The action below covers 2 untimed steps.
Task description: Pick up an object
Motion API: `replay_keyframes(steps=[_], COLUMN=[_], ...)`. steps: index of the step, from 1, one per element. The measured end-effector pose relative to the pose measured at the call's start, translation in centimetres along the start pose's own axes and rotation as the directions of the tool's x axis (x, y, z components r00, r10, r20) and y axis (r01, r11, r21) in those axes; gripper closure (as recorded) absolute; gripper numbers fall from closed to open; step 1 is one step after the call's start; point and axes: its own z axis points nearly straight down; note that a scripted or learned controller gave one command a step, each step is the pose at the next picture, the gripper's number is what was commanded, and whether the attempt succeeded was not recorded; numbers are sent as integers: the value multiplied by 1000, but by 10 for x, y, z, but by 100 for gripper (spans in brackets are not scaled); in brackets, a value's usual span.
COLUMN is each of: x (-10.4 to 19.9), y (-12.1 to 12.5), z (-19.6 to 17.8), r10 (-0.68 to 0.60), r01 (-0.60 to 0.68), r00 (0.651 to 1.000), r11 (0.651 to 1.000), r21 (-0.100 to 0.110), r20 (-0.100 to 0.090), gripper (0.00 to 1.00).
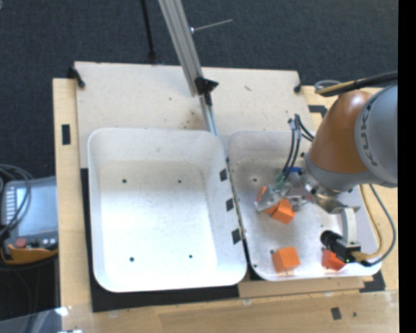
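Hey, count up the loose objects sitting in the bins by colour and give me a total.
Orange blocks: 2, one by the claw, one near the right bin's front.
Red-orange piece: 1, partly hidden at the front right.
Total: 3

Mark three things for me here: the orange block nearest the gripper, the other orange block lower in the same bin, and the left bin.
orange block by the gripper [283,212], camera view, on its top face.
lower orange block [286,259], camera view, centre of its top.
left bin [96,144], camera view, on its upper left rim.
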Motion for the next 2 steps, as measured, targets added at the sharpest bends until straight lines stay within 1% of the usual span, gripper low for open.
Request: replay_keyframes(steps=[1,2], x=[-3,-5], y=[7,8], z=[13,3], r10=[-1,8], r01=[1,-8], r00=[1000,1000], r11=[1000,1000], r21=[-24,-31], r20=[7,9], gripper=[0,100])
